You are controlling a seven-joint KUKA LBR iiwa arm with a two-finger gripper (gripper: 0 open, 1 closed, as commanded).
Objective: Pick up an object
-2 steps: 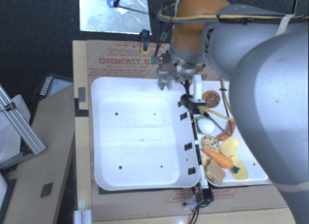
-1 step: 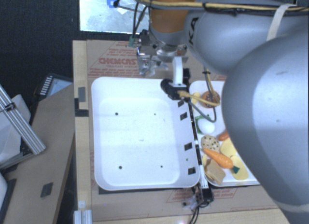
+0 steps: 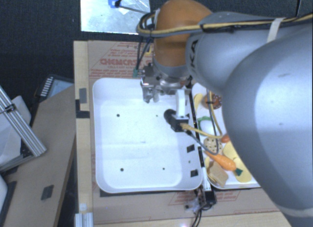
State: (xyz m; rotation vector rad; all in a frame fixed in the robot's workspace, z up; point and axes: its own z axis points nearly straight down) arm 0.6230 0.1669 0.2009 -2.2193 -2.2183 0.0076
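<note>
Well, the big grey arm (image 3: 254, 89) takes up most of the right side, its orange band (image 3: 178, 25) sitting high over the back edge of the bins. Below the band the tool (image 3: 150, 93) hangs over the far right corner of the left bin (image 3: 112, 172), close to the rim; from here I cannot tell whether it is apart or together, and nothing shows between its tips. A black fitting (image 3: 172, 118) juts out beneath the wrist, with a yellowish cable (image 3: 200, 134) running from it toward the right.

The left bin's floor is plain white with a few small dark dots. The things to be picked lie in the right bin (image 3: 244, 184), and the arm covers most of that bin. What peeks out along its left strip is a toy carrot (image 3: 222, 161) with a green tip, a tan block (image 3: 218, 176) just in front of it, a round speckled piece (image 3: 211, 144) just behind it, and a yellow curved shape (image 3: 197, 104) further back. A green loop (image 3: 203, 121) lies between those.

Both bins rest on a cardboard sheet (image 3: 120, 62) with red print, on the table. A silvery panel (image 3: 113, 6) lies beyond the cardboard at the back. To the left stands a tan board (image 3: 49, 133), with metal rails (image 3: 17, 128) at the far left edge.
</note>
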